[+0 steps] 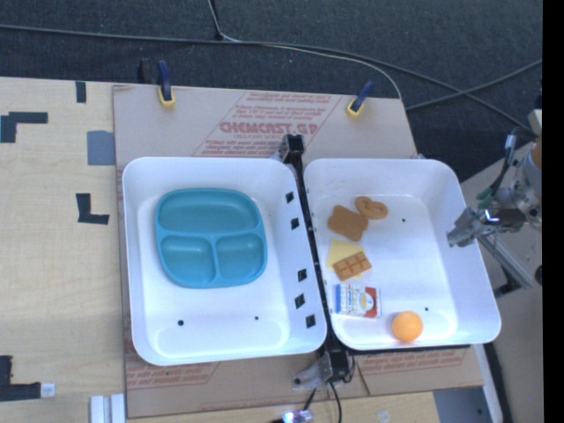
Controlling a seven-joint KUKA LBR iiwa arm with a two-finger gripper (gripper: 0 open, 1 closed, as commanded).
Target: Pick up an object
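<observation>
The right bin [441,263] holds several small items. A brown toast-like piece [348,223] lies beside a small brown pretzel shape [372,208] near the bin's back left. In front of them sit a yellow and orange waffle-like block [349,261] and a small red, white and blue carton [357,301]. An orange ball [406,326] rests near the front rim. My gripper [465,230] hangs at the right bin's right rim, apart from all of these items, and I see nothing in it.
The left bin [145,324] holds a blue divided plate [211,236]. A black divider strip [301,236] runs between the bins. Two clamps [165,91] [357,104] pin the cardboard sheet at the back. A cable crosses the dark floor behind.
</observation>
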